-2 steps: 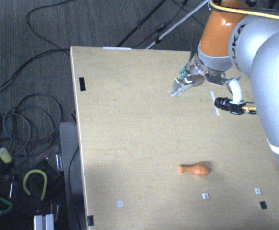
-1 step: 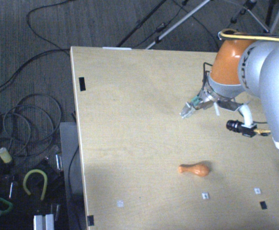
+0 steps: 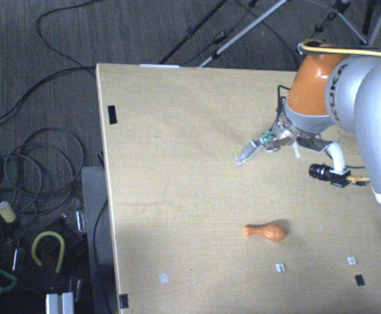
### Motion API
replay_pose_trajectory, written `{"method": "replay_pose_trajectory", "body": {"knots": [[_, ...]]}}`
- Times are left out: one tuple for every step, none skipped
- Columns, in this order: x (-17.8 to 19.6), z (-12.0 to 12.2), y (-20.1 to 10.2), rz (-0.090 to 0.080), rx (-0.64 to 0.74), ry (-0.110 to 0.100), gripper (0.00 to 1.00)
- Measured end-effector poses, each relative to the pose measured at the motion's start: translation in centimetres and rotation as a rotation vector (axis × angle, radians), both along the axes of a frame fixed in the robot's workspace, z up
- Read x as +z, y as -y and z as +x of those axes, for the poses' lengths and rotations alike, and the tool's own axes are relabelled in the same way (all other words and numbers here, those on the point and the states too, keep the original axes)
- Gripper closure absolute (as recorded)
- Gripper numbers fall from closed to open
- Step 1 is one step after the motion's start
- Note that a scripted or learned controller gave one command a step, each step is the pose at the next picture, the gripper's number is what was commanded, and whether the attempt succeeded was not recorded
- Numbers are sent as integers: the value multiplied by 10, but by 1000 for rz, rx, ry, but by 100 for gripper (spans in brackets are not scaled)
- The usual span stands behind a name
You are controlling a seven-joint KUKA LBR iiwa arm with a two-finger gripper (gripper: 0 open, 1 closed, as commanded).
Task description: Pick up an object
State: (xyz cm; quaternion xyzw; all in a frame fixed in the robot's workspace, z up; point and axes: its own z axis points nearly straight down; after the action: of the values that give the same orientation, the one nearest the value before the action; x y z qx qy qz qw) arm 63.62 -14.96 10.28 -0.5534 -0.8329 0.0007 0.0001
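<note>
An orange, pear-shaped object (image 3: 266, 231) lies on its side on the tan bench surface (image 3: 177, 195), in the lower right part of the camera view, with its narrow end pointing left. My gripper (image 3: 245, 155) reaches in from the right and points down and to the left. It sits well above the object in the image, roughly a hand's length from it, and nothing shows in it. Behind the gripper are the orange band (image 3: 313, 87) and the grey arm (image 3: 367, 110).
Small black and white markers dot the surface: a black tag (image 3: 112, 114) near the left edge and white squares (image 3: 280, 267) near the front right. The bench's left edge runs down past cables (image 3: 33, 169) on the floor. Tripod legs (image 3: 262, 15) cross the top.
</note>
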Motion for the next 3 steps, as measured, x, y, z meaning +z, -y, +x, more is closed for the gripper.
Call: {"method": "replay_pose_trajectory", "body": {"knots": [[-19, 32, -6, 2, -19, 1, 0], [-10, 32, -7, 1, -18, 2, 100], [-10, 32, -7, 0, -18, 2, 0]]}}
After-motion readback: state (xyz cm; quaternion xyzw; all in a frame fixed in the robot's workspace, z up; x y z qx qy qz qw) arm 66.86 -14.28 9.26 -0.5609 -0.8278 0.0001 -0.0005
